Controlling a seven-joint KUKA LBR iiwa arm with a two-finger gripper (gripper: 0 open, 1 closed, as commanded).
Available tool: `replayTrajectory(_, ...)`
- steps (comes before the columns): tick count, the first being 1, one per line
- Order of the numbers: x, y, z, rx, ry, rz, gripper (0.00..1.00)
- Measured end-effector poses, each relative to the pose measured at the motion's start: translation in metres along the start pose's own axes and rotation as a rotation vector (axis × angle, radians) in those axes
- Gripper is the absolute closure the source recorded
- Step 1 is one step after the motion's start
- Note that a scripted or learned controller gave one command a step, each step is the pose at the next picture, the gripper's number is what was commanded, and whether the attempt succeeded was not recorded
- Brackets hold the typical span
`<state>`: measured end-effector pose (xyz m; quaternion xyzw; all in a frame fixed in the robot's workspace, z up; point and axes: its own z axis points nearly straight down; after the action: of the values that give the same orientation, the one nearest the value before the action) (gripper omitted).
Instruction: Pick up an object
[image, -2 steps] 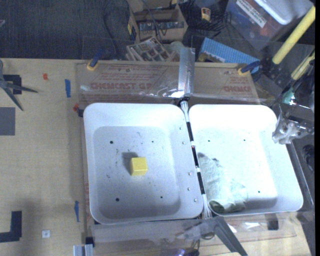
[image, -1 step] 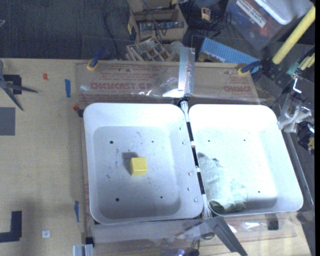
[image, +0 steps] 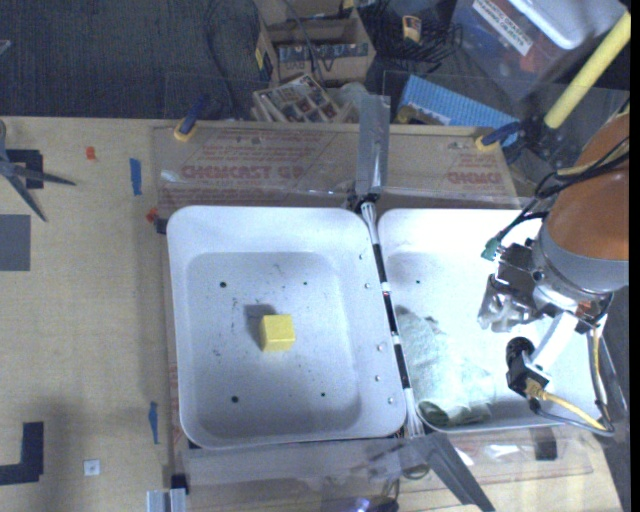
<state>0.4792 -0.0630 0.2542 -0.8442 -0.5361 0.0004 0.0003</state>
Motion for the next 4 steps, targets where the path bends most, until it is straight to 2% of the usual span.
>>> replayTrajectory(1, 0.03, 0.045, -0.054, -0.003, 0.0, -0.374, 1.0)
replayTrajectory(2, 0.0, 0.019, -0.128, -0.007, -0.001, -0.852, 1.0)
replayTrajectory(3, -0.011, 0.032, -0.007, -0.004, 0.0, -0.997, 1.0)
replayTrajectory(4, -0.025, 0.059, -0.031, -0.006, -0.001, -0.46, 1.0)
